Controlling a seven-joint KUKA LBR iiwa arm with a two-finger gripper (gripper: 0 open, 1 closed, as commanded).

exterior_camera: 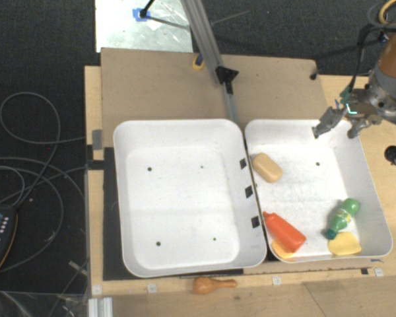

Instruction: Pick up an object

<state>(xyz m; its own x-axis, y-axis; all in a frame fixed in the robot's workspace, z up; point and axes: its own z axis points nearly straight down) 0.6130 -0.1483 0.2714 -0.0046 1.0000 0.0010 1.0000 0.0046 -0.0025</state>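
Looking down, you find the fingers point(338, 124) spread open and holding nothing, above the right bin's point(303, 144) far right corner. The nearest object, a tan block point(267, 168), lies to their left and nearer the camera, long axis slanting. The orange piece point(285, 232), green bottle point(342, 218) and yellow piece point(345, 244) sit along the bin's near edge, well apart.

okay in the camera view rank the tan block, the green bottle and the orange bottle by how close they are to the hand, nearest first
From the hand, at the right bin's far edge:
1. Tan block, by the divider on that bin's left.
2. Green bottle, near the bin's right wall.
3. Orange bottle, in the bin's near left corner.
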